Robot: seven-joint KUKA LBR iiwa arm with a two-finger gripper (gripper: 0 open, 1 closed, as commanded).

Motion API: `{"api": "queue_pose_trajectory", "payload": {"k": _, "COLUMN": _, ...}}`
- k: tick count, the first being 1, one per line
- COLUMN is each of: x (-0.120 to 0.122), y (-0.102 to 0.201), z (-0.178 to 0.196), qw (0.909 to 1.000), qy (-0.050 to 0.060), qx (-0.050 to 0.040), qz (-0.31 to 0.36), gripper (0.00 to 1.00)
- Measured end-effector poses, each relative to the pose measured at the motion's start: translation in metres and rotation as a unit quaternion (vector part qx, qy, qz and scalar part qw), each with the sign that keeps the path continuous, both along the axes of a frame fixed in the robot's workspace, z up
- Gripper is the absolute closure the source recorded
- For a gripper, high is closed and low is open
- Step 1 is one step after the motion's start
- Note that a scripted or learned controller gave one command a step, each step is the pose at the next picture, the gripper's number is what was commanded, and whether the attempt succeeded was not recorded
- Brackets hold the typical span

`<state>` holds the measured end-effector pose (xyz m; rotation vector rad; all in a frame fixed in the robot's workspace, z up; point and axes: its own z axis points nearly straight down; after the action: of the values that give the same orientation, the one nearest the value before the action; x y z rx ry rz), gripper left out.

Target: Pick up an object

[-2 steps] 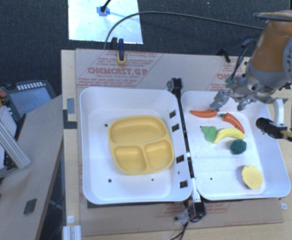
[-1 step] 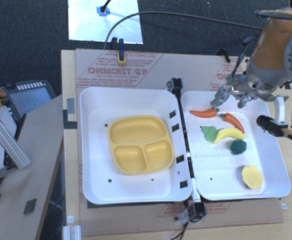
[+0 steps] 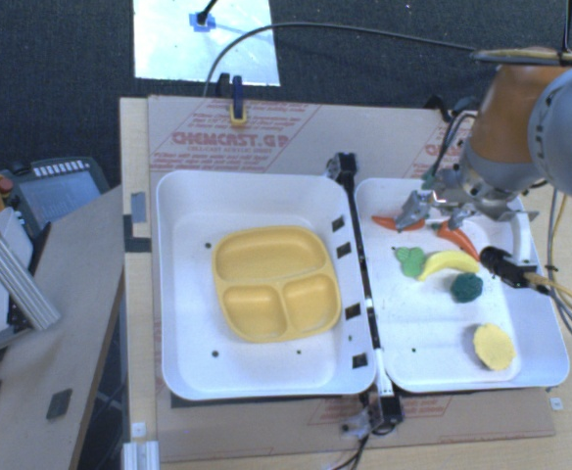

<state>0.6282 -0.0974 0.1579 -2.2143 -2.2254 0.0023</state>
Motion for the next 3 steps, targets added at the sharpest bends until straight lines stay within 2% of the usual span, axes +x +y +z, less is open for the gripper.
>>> {"api": "queue_pose_trajectory", "payload": {"k": 2, "x": -0.001, "y": -0.006, "z": -0.075, "qw": 1.0, "qy": -0.001, "qx": -0.0002, "qz": -0.002, "gripper": 0.0}}
{"api": "queue_pose_trajectory", "payload": {"k": 3, "x": 0.001, "y": -0.006, "z": -0.062, "qw": 1.0, "qy": -0.003, "qx": -0.0006, "qz": -0.003, "gripper": 1.0}}
